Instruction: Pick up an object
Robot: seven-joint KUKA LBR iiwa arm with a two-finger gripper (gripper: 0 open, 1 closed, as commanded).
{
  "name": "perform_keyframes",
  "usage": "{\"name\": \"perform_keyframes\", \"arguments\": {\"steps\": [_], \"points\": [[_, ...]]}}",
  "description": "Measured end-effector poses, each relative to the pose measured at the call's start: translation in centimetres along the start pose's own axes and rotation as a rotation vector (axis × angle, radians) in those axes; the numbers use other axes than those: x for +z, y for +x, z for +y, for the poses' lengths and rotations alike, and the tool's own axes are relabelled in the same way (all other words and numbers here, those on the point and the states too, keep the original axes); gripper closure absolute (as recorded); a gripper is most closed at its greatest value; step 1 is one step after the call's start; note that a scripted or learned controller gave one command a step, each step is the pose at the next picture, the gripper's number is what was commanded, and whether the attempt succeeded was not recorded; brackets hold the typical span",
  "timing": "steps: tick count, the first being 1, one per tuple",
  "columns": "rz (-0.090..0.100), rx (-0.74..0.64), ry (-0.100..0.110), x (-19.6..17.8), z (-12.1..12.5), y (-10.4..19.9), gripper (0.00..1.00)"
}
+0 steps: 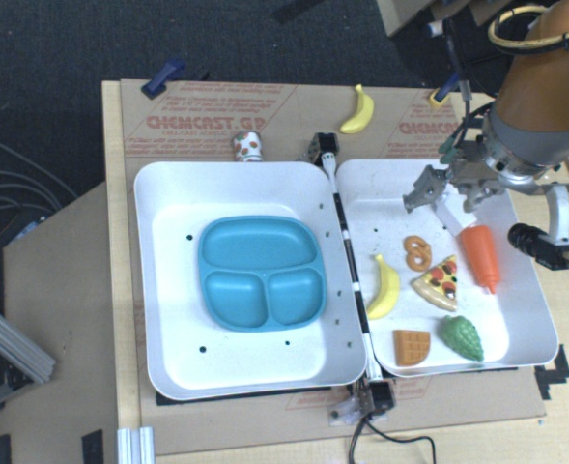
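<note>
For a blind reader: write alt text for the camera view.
A grey arm's gripper hovers over the right bin, which holds a carrot, pretzel, pizza slice and banana. The left bin holds a blue divided plate.

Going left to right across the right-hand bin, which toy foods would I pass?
Banana → waffle → pizza slice → carrot. The pretzel and the green vegetable overlap others in left-right position, so I left them out.

The arm (540,75) runs off the top right edge, so its base is cut off (the little figure (248,145) behind the left bin (158,288) is too small to make out).
</note>
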State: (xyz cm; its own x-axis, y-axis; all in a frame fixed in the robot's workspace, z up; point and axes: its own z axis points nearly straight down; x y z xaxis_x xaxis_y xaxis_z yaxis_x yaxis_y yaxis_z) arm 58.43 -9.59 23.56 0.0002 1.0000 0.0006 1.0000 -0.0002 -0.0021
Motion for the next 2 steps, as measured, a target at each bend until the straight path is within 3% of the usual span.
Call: {"name": "perform_keyframes", "arguments": {"steps": [1, 2], "points": [[0.000, 0.001, 0.001, 10.7, -1.3, -4.6, 0.00], [0.000, -0.001, -0.002, 15.1, 2.2, -1.8, 0.00]]}}
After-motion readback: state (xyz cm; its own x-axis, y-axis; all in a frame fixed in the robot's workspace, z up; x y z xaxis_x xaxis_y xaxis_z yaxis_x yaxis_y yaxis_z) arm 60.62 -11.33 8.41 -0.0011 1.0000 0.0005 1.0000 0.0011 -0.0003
